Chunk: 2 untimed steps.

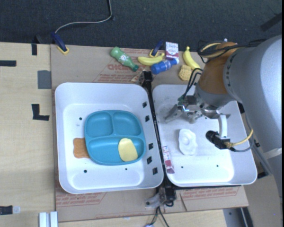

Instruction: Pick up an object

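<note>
The arm (pixel 255 74) held its claw (pixel 173 112) open just above the white lump (pixel 187 142), risking a miss.

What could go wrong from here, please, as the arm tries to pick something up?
1. The hand sits near the right bin's wall beside the divider, away from the white object, so a close could catch nothing.
2. The white object looks rounded and may slip.
3. The dangling cable might snag the object.

Beyond my bins, along the bench's far edge: a green bottle (pixel 123 58); two bananas (pixel 150 59); a blue bottle (pixel 161 67); a small carton (pixel 171 49).
</note>
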Motion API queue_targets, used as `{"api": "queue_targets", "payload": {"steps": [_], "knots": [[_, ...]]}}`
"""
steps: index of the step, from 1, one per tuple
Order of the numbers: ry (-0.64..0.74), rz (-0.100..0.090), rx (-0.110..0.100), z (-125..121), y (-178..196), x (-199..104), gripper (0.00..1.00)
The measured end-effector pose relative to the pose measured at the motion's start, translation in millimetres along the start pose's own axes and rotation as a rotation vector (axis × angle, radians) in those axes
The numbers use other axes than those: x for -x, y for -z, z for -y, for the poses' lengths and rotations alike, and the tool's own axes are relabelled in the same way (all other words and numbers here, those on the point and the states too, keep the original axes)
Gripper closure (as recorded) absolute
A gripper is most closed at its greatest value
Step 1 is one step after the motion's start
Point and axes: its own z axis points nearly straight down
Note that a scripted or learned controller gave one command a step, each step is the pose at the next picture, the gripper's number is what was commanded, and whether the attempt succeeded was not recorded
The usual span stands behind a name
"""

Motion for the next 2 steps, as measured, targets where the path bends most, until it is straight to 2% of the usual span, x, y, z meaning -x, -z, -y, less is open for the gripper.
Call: {"api": "queue_targets", "payload": {"steps": [1, 2], "knots": [[0.000, 0.000, 0.003, 57.6, 0.5, 0.2, 0.00], [0.000, 0.000, 0.001, 58.0, 8.9, 0.1, 1.00]]}}
